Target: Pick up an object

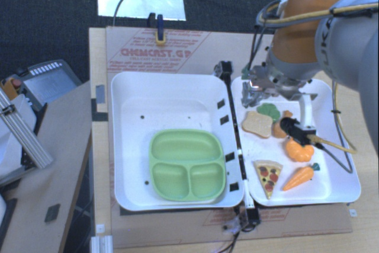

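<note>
Bread slice (256, 125) lies in right bin (343, 186), just below-left of claw (256, 93); broccoli (269, 109) beside it. Can't tell claw opening. Judged: drop straight onto bread w/ fingers clear of broccoli, away from bin wall.

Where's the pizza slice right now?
The pizza slice lies in the right bin, near its front-left corner, just left of the carrot and below the bread.
</note>
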Motion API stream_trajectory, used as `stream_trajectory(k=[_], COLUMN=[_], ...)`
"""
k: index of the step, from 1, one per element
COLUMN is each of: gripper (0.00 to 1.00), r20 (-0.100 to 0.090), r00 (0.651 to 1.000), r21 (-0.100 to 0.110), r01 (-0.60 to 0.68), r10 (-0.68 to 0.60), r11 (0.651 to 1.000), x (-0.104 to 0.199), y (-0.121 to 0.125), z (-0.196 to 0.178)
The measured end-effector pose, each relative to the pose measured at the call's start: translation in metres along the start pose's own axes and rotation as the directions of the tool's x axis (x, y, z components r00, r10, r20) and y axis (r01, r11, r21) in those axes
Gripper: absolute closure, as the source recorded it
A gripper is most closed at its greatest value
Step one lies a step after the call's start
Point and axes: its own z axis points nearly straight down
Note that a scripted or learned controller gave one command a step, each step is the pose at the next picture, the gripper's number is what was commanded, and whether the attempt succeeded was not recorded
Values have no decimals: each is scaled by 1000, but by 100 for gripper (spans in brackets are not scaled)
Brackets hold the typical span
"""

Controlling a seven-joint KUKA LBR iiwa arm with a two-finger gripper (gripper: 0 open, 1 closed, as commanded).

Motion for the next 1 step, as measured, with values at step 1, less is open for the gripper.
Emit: stream_trajectory(k=[1], gripper=[100], r20=[-2], r00=[1000], r21=[-1], r01=[3], r10=[-3], r11=[1000], x=[60], y=[-11], z=[-3])
